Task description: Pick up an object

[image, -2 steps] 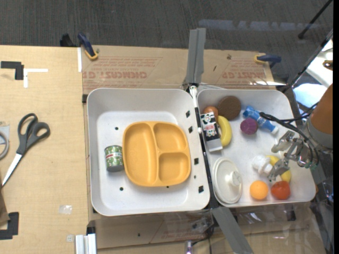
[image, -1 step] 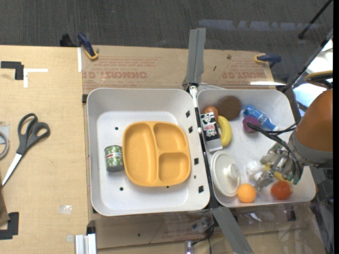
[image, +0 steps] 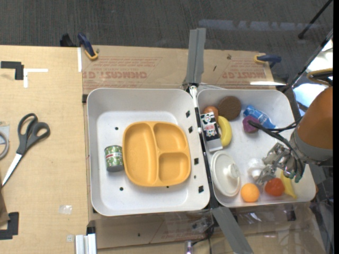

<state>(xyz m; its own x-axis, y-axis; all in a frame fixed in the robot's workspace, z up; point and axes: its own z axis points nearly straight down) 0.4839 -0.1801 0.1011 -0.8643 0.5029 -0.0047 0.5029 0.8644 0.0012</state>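
1. Red tomato (image: pixel 274 187), the nearest object, lay in the right bin (image: pixel 241 93) beside an orange (image: pixel 250 192).
2. We saw the pincer (image: pixel 276 165) just above it; whether open, we could not tell.

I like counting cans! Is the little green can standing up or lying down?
Lying down. The green can rests on its side in the left bin, beside the yellow tray.

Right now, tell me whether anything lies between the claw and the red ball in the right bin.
Nothing visible does. The claw sits low in the right bin, just above the red ball, with no other thing between them. The orange ball lies to the side, and something yellow crowds the other flank.
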